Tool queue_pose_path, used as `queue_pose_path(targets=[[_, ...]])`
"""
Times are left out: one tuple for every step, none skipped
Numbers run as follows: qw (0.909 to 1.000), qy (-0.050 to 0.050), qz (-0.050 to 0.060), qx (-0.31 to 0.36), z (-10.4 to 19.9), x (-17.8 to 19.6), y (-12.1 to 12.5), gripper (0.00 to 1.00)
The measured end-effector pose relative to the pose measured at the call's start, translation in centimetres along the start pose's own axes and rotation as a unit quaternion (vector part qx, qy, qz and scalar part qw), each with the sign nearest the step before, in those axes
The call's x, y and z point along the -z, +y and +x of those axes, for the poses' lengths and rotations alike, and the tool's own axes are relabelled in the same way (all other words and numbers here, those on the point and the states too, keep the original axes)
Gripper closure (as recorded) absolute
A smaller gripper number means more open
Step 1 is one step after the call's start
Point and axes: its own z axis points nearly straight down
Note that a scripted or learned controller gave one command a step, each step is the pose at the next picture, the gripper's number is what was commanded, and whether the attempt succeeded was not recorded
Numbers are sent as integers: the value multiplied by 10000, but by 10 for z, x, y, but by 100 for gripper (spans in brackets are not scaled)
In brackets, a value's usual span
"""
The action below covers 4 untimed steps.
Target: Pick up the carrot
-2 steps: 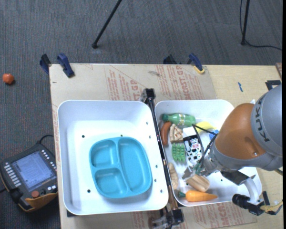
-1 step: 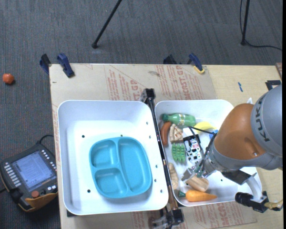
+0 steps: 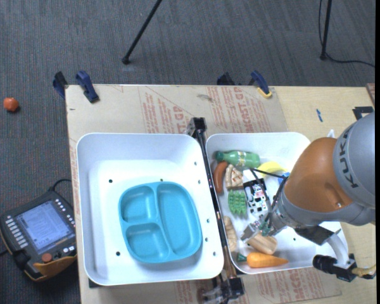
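Observation:
The carrot (image 3: 266, 260) is orange with a green top and lies flat near the front edge of the right bin (image 3: 302, 142). My gripper (image 3: 254, 224) hangs over the middle of that bin, just behind and slightly left of the carrot. A tan block-like piece (image 3: 262, 243) sits between the gripper and the carrot. The grey arm with its orange band (image 3: 316, 182) covers the right half of the bin.
The right bin also holds a green bottle (image 3: 238, 158), a yellow piece (image 3: 272, 167), a green ridged item (image 3: 237, 202) and brown food toys (image 3: 220, 175). The left bin (image 3: 101, 151) holds a blue divided plate (image 3: 159, 221). A pendant (image 3: 38, 232) lies on the floor at the left.

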Motion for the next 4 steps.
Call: queue_pose_path(targets=[[10000, 5, 1, -4, 0, 10, 0, 100], [9950, 16, 6, 995, 1, 0, 2, 100], [9962, 14, -4, 873, 1, 0, 1, 100], [9946, 7, -1, 1034, 1, 0, 1, 100]])
